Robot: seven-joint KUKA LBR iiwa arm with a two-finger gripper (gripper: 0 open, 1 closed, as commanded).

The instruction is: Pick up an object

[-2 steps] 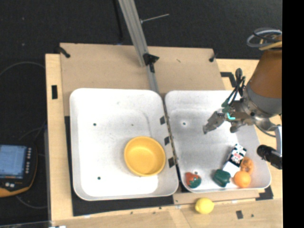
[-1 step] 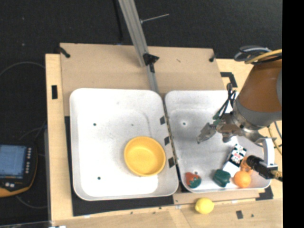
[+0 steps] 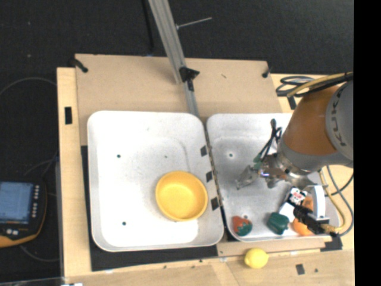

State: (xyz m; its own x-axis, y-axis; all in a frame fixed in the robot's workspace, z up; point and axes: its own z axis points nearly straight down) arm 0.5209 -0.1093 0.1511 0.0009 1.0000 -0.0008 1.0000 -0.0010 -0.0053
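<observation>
Camera view: yellow bowl (image 3: 181, 195) in left bin (image 3: 113, 159).

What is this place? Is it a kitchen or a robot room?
Most likely a robot test lab, not a kitchen. A grey and orange robot arm reaches over two white bins on a plain bench, toy-like things such as a yellow bowl lie in them, and a handheld control screen sits nearby.

fixed overhead camera, slanted down, both bins (image 3: 95, 159)
</observation>
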